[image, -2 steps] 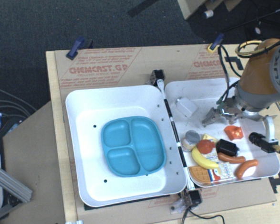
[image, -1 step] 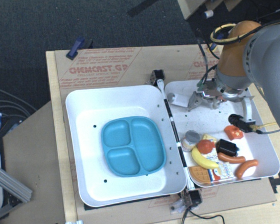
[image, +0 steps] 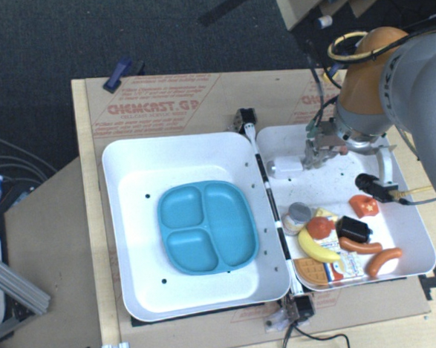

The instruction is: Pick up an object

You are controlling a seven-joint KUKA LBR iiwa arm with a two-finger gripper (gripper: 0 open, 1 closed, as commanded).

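Note:
The right bin (image: 397, 179) holds a heap of toy food along its near side: a yellow banana (image: 316, 246), a red tomato (image: 320, 227), a black block (image: 354, 229), an orange sausage (image: 361, 246), a second sausage (image: 383, 261), a red pepper-like piece (image: 364, 205), a grey round can (image: 300, 214) and a waffle (image: 312, 271). My gripper (image: 315, 157) hangs low over the far left part of this bin, apart from the heap. A small white block (image: 281, 167) lies just left of the gripper.
The left bin (image: 131, 213) carries a blue divided plate (image: 207, 226). The grey arm with its orange band (image: 367, 70) comes in from the upper right, over the right bin's far corner. A black clip (image: 245, 120) sits where the bins meet.

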